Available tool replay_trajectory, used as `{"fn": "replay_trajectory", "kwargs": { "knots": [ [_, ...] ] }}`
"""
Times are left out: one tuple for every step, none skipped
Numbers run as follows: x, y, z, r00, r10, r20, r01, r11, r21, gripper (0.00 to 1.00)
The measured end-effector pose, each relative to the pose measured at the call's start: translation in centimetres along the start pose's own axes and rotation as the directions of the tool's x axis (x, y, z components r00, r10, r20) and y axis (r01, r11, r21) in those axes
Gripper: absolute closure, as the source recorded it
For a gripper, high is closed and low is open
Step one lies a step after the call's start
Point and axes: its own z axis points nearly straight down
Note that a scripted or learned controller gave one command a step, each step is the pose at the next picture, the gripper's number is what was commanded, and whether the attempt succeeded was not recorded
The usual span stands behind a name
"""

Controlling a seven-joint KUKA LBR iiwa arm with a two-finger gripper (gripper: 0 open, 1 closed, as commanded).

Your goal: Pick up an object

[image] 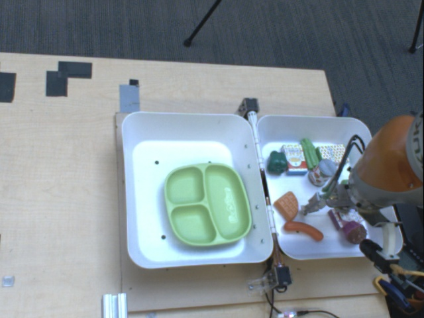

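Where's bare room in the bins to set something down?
Left white bin: bare floor runs along the walls around the green three-compartment plastic plate, widest above it. Right white bin: crowded; the orange slice, red sausage, dark green piece and claw fill it.

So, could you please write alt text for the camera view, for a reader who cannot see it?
A grey arm with an orange band reaches from the right over the right white bin, its gripper low among small toy foods: an orange slice, a red sausage. The left white bin holds a green divided plate.
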Motion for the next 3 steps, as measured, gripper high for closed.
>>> {"fn": "replay_trajectory", "kwargs": {
  "knots": [
    [-0.2, 0.2, -1.2, 1.0, 0.002, 0.004, -0.002, 1.0, -0.007, 1.0],
    [-0.2, 0.2, -1.2, 1.0, 0.001, 0.004, -0.001, 1.0, -0.007, 0.0],
    [5.6, -0.3, 0.3, 1.0, 0.001, -0.008, -0.001, 1.0, 0.013, 0.0]
  ]
}}
